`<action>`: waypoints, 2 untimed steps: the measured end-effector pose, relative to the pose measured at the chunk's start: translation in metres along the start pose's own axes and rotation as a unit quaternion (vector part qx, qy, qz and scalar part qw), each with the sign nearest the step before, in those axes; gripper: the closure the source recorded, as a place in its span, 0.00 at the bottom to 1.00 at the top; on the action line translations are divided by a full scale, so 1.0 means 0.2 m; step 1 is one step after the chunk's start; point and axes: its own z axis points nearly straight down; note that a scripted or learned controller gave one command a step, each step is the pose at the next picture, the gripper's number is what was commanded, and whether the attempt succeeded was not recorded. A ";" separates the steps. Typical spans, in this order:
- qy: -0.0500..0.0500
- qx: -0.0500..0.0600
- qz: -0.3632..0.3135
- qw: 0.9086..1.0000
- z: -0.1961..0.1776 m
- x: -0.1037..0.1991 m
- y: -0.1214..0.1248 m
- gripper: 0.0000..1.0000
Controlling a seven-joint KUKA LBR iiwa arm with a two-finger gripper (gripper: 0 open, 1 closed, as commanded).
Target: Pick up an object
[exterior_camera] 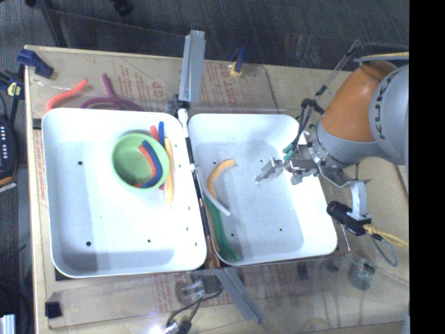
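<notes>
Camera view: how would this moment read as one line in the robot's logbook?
claw: open, over right bin, holding nothing | yellow strip: lying left of claw | green bowl: left bin | pick: not yet done

Wooden bench (pixel 139 75) bears left bin (pixel 62 207) and right bin (pixel 306 235) side by side, nearly touching.

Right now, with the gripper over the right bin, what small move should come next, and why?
Probably shift the gripper left toward the curved yellow piece, then descend. The gripper hangs over bare floor of the right bin with nothing between its fingers, and that piece is the nearest object, lying apart from the green strip.
</notes>
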 end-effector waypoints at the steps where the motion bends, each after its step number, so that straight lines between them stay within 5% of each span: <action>1: -0.001 -0.002 0.028 1.000 0.47 0.19 0.34 0.00; 2: -0.006 -0.004 -0.092 0.996 0.50 0.41 0.38 0.00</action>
